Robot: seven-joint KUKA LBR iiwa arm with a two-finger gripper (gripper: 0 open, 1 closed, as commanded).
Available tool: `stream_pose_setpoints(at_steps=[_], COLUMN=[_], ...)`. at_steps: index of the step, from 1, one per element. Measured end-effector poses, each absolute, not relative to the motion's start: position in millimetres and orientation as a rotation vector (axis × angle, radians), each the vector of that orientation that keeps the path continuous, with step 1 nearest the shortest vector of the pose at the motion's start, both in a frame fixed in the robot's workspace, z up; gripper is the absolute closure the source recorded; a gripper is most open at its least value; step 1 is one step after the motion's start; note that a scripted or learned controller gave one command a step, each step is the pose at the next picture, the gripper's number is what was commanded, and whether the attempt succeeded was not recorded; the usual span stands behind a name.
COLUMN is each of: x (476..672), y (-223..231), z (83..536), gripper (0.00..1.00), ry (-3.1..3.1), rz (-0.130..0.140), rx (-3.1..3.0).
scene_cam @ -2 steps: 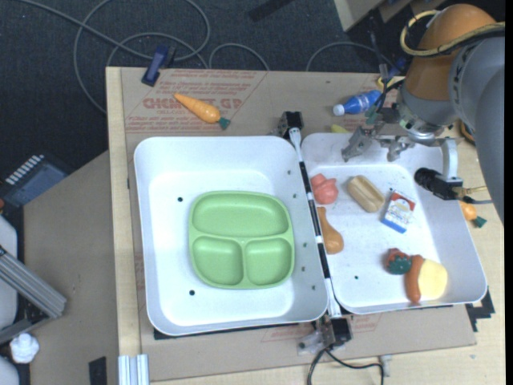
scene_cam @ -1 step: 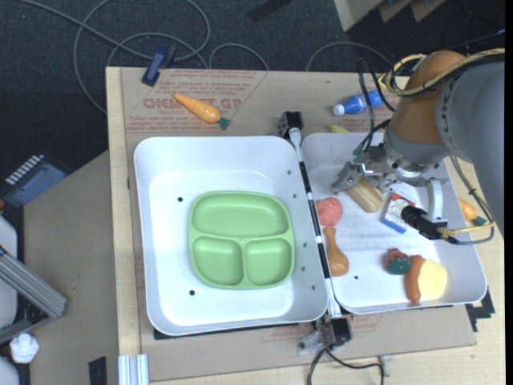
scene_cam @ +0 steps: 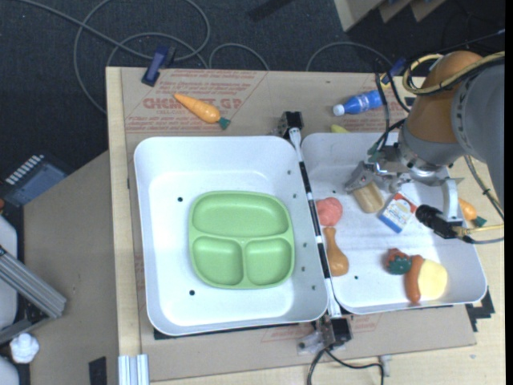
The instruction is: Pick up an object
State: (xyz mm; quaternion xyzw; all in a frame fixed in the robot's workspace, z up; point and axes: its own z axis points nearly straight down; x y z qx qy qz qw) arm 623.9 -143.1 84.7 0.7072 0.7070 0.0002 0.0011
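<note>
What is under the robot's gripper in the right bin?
A tan block lies just under the gripper, with a small blue-and-white carton beside it. The arm covers whatever lies behind.

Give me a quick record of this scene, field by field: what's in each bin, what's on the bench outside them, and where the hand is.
left bin: green divided tray
right bin: pink toy, drumstick, tan block, small carton, hot dog, yellow piece, dark green toy
outside bins: carrot, blue bottle
hand: low over the right bin's far part, by the tan block
grasp: cannot tell
</note>
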Motion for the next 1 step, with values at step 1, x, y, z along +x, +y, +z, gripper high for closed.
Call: stream_pose_setpoints(at_steps=[1], x=[624.7], y=[-142.6], z=[95.2], gripper=[1.0], ry=[2.218], rz=[0.003], rx=[2.218])
